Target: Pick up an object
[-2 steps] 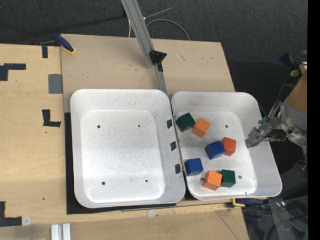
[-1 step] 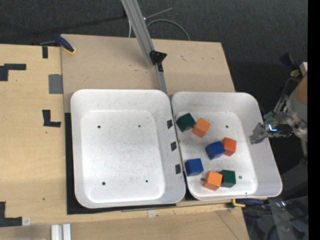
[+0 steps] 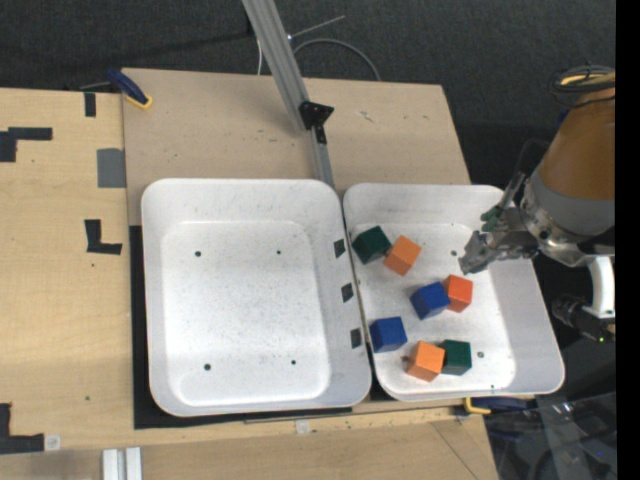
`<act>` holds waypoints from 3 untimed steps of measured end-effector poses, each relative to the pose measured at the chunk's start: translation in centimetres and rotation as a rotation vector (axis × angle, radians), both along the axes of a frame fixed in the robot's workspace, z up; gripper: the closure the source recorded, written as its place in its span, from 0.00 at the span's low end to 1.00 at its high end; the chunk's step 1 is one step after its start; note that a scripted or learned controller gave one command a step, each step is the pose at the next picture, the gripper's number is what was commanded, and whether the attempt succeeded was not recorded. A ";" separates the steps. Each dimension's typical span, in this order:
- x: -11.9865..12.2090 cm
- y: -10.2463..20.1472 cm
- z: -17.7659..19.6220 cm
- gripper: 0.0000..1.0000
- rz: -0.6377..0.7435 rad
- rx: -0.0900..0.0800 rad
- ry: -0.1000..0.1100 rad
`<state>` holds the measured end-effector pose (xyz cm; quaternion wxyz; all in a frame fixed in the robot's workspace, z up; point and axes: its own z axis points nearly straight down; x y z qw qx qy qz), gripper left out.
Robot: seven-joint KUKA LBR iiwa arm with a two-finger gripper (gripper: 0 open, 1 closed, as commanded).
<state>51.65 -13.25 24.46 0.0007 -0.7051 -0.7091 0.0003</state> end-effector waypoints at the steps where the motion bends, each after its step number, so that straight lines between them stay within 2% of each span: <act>1: 1.9 5.0 0.6 1.00 0.001 0.001 -0.001; 3: 6.7 13.0 -1.6 1.00 0.000 0.000 0.000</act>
